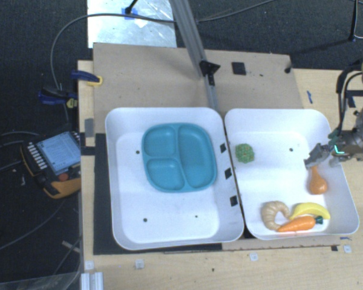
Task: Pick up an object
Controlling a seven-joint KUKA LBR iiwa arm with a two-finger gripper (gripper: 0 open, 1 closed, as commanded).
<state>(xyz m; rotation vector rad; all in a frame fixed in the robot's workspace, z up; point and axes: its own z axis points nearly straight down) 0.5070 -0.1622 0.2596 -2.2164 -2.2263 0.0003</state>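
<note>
Orange pear-shaped toy (317,182) just below gripper (318,156), right bin (272,125). Jaw state unclear. Blue divided plate (179,157) in left bin (124,180).

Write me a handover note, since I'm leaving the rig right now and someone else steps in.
Gripper: at the right bin's right edge, just above the orange pear-shaped toy; nothing visibly held.
Right bin: broccoli near the left wall; croissant, banana and carrot bunched at the front right.
Left bin: blue divided plate.
Done: nothing lifted yet.
Left: grasp and lift one object; the orange toy looks closest.
</note>
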